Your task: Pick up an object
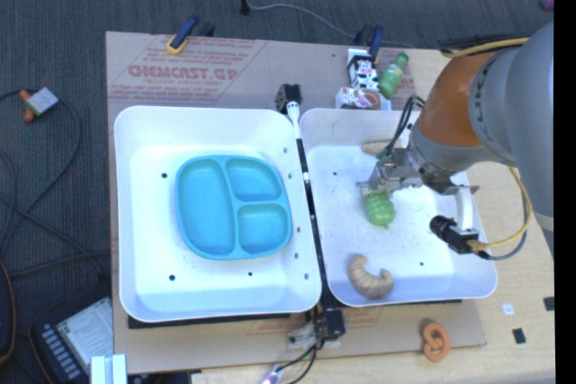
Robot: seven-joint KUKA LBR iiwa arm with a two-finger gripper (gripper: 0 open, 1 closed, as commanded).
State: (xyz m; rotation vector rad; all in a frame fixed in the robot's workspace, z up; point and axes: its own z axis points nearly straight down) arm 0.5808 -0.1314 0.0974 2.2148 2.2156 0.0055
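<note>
Gripper (385,183) is down in the right bin (468,283), right of frame centre, and the green toy (381,211) sits directly beneath its tip, touching or nearly so. Can't tell whether anything is clamped; the wrist hides the tip. The green toy lies just below-left of the tool in frame. The tan croissant (370,277) waits lower down, well apart, untouched.

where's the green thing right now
The green object lies in the right bin, near its middle, directly under the claw, with the tan curved piece nearer the front edge.
</note>
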